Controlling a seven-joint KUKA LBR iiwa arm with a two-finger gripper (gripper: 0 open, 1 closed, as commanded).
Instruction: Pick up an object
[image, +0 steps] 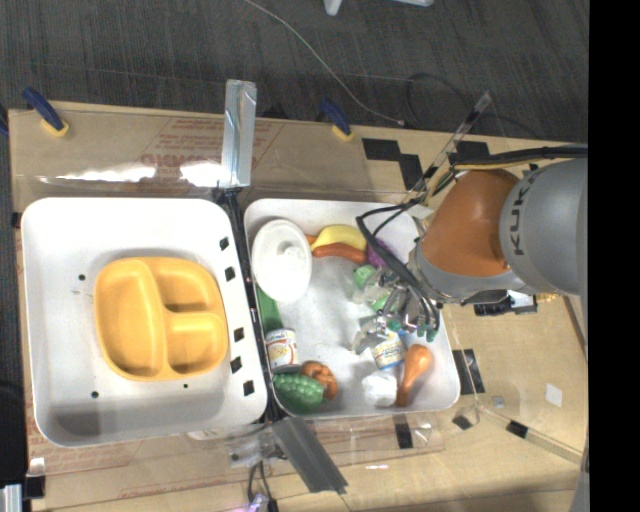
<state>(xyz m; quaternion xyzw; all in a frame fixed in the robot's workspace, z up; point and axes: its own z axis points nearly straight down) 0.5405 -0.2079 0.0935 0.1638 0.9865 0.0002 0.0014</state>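
The gripper (392, 322) is reaching down into the right bin (330, 212), hovering among a small jar (388, 352) and an orange toy carrot (414, 370); its opening I cannot tell; nothing looks lifted, so the pick seems not yet done.

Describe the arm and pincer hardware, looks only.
Grey rounded arm link with dark KUKA lettering, then a glossy orange domed band above the wrist. Black cables loop from the wrist toward the small metallic pincer, which carries silvery parts and greenish bits.
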